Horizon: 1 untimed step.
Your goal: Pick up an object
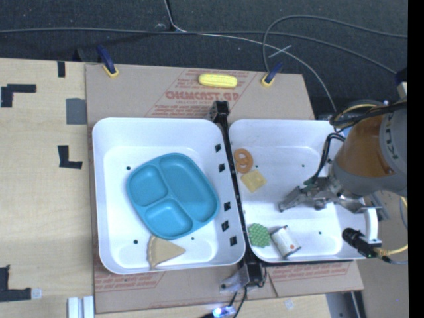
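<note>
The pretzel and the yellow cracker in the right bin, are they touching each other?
Cannot tell. In the camera view the pretzel sits just above the yellow cracker, their edges nearly meeting, with no plain gap or overlap visible.

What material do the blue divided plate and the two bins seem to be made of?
Blue divided plate: probably plastic, matte, with an even colour and soft moulded compartment edges. Left bin and right bin: likely smooth white plastic, with rounded corners and a faint sheen.

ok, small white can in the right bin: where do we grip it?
Probably across the small white can's round body, fingers closing on its long sides, coming straight down. It lies on its side, tilted, with the green piece close on its left, so avoid a sideways approach.
</note>
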Available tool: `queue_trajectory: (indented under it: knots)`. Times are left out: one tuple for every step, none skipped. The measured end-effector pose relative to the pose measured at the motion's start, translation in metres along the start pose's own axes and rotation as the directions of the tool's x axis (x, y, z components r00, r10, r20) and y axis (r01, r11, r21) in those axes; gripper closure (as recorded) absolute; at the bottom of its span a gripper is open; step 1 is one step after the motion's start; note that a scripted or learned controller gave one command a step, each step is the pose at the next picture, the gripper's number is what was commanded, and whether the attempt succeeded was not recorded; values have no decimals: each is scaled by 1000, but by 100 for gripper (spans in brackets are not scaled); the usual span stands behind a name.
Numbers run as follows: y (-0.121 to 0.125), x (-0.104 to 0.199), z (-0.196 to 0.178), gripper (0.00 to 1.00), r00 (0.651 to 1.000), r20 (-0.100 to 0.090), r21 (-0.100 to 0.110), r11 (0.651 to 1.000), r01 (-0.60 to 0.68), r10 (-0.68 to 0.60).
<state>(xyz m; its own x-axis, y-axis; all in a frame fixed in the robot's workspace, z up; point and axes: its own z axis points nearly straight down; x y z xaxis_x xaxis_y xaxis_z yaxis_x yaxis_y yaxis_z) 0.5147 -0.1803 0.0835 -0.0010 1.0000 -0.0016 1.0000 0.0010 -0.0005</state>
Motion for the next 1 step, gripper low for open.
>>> queue_trajectory:
  knots:
    - [1,-1,-13,100,1000,2,-4,1000,-1,1]
